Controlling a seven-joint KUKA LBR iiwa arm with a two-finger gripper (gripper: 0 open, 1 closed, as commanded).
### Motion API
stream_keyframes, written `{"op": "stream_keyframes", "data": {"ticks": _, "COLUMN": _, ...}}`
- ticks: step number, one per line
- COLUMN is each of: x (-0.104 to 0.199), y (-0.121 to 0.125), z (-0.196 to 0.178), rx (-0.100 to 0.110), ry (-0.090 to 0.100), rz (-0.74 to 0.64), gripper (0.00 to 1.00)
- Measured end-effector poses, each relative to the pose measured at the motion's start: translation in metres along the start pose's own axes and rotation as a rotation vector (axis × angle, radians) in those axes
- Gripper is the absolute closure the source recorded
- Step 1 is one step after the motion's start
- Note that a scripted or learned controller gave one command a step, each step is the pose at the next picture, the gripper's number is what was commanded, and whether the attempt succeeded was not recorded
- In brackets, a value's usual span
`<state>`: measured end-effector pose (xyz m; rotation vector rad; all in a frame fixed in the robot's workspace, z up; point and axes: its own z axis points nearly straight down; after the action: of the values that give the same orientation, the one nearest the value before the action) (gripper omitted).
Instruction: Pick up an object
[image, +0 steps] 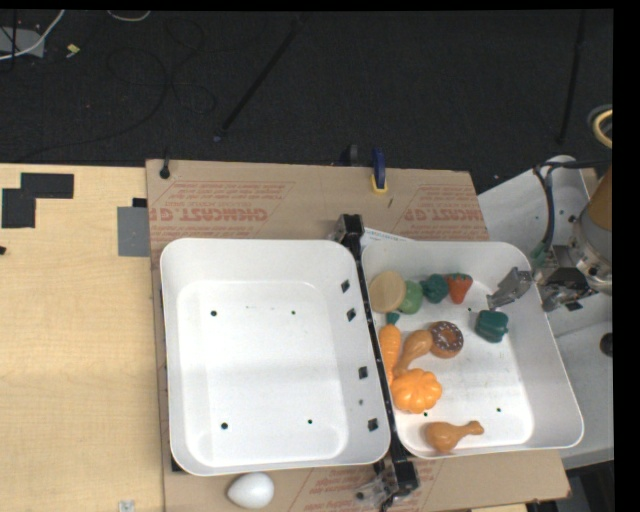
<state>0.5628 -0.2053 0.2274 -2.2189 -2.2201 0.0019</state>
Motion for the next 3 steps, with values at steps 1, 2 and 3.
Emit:
{"op": "stream_keyframes", "data": {"ticks": 1, "x": 0.057, "y": 0.017, "z": 0.084, "rx": 0.004, "ry": 0.003, "rz": -0.003, "gripper": 0.00}}
{"op": "stream_keyframes", "data": {"ticks": 2, "x": 0.117, "y": 0.039, "z": 0.137, "rx": -0.018, "ry": -0.013, "rz": -0.001, "gripper": 0.00}}
{"op": "stream_keyframes", "data": {"ticks": 3, "x": 0.108, "y": -0.042, "z": 0.139, "rx": 0.000, "ry": -0.005, "rz": 0.006, "gripper": 0.00}}
